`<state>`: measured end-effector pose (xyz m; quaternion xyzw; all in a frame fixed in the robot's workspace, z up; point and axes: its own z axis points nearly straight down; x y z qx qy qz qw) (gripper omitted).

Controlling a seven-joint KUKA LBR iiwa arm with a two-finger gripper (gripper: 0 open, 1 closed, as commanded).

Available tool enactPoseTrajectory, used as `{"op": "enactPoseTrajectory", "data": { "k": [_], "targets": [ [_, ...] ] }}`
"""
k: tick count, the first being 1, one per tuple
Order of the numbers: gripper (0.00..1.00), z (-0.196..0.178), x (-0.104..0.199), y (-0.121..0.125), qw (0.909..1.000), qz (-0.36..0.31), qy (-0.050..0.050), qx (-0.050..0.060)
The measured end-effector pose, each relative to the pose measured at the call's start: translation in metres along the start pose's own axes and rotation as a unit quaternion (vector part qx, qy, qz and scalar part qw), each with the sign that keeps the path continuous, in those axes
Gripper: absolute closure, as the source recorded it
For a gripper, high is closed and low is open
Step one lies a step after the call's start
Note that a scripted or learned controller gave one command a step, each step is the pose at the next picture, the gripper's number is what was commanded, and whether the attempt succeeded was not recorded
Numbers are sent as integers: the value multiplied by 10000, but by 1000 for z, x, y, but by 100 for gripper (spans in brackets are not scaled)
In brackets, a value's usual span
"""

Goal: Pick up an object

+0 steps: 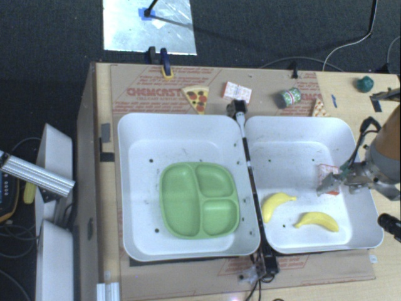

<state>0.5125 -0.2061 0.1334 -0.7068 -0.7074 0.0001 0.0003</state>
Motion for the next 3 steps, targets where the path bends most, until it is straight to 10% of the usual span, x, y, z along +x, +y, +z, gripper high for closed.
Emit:
{"op": "enactPoseTrajectory", "data": {
  "k": [1,2,3],
  "targets": [
    [0,44,-1,84,10000,-16,-24,-67],
    [0,-52,-1,39,10000,-4,-17,-32],
    [0,-10,0,36,10000,-4,-2,-5]
  ]
}}
